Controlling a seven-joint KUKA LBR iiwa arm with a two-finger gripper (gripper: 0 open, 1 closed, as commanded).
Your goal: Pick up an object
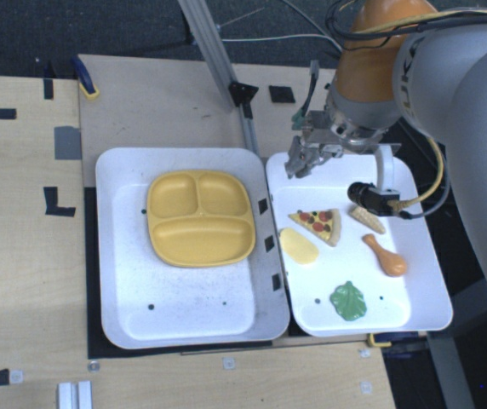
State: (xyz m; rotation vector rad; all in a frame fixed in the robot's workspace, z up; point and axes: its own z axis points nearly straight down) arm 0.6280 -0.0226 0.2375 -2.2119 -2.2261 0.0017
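Camera view: the gripper (299, 167) hangs over the far left corner of the right bin (422, 309), at the end of the grey arm (448, 66) with its orange band. Whether it is spread or pressed together cannot be told from this angle; nothing is visible between its tips. All loose objects lie in the right bin, nearer the camera than the gripper. Closest is the pizza slice (318, 223), just below and slightly right of the gripper, apart from it. The pale yellow disc (298, 246) lies directly below the gripper, just past the pizza slice and almost touching it. The tan stick-shaped piece (368, 219) sits to the lower right, beside the pizza slice. The orange drumstick (386, 255) lies further to the lower right. The green leafy piece (348, 300) is the farthest from the gripper, well apart, near the bin's front. To the gripper's lower left, across the bin edges, the left bin (116, 296) holds a yellow divided plate (201, 218). Both bins rest on the desk (22, 254).
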